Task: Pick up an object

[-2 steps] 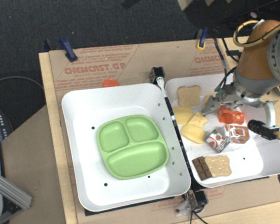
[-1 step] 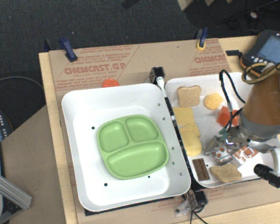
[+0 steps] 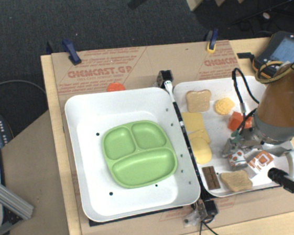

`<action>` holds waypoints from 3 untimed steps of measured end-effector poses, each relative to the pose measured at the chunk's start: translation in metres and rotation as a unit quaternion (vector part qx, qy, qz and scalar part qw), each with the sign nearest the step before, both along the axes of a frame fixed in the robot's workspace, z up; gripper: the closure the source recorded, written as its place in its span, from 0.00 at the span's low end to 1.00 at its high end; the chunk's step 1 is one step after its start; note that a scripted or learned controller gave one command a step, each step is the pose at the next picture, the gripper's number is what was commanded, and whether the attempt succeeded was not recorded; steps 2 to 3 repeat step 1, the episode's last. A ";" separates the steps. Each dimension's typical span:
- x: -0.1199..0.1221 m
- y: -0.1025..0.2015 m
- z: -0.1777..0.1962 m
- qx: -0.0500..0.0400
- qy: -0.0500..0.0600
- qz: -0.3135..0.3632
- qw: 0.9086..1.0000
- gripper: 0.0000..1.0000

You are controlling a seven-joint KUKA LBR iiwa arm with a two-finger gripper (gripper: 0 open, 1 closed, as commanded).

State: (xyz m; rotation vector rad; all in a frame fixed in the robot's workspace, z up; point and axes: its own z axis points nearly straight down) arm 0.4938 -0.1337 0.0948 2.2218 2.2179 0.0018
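Reaching in from the right, the arm (image 3: pixel 283 107) hangs low over the right bin (image 3: pixel 248 79), its jaws lost in clutter near the bin's front edge, so their state cannot be told. Toy foods lie there: a bread slice (image 3: pixel 198 100), yellow slabs (image 3: pixel 196 135), a round cracker (image 3: pixel 223 105). A green divided plate (image 3: pixel 139 153) sits mid-left bin (image 3: pixel 87 147).

Robotics laboratory setting. A board-topped bench (image 3: pixel 130 63) is held by blue clamps (image 3: pixel 71 51), left of the gripper (image 3: pixel 235 149); cables (image 3: pixel 7 93) trail over dark carpet (image 3: pixel 46 20), and an aluminium frame (image 3: pixel 8 198) stands far left.
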 end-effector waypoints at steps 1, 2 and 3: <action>0.026 0.094 0.096 0.001 -0.004 0.006 1.000 1.00; 0.026 0.094 0.096 0.001 -0.004 0.006 1.000 1.00; 0.026 0.094 0.096 0.001 -0.004 0.006 1.000 1.00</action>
